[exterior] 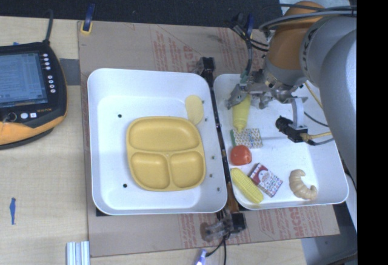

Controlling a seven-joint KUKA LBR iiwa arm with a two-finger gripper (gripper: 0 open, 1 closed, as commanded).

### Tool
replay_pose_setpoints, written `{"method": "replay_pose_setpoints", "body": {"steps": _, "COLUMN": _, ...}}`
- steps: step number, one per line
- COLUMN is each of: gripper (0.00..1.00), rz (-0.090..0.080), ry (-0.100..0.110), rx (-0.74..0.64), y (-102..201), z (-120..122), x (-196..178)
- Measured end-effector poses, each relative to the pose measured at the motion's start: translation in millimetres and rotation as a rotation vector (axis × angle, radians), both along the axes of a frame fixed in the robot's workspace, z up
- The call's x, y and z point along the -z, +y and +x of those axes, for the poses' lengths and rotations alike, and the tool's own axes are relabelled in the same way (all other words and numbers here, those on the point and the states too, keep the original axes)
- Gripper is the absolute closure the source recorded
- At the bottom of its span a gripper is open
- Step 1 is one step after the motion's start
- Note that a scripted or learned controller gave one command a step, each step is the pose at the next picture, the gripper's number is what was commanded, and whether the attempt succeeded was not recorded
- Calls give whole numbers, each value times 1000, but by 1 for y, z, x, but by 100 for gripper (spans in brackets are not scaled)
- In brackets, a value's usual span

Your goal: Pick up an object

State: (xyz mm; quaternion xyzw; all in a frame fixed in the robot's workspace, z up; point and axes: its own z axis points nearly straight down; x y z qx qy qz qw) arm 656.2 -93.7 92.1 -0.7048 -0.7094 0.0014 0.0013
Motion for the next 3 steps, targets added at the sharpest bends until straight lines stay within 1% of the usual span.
{"method": "replay_pose_setpoints", "body": {"steps": 1, "gripper": 0, "rz": 0, "ry": 0, "rx": 1, "y": -1, "z": 0, "x": 0}}
{"method": "replay_pose_setpoints", "body": {"steps": 2, "gripper": 0, "rz": 0, "ry": -3, "rx": 3, "y": -8, "z": 0, "x": 0}}
{"method": "replay_pose_setpoints", "body": {"steps": 3, "gripper": 0, "rz": 0, "ry": 0, "rx": 1, "y": -2, "z": 0, "x": 0}}
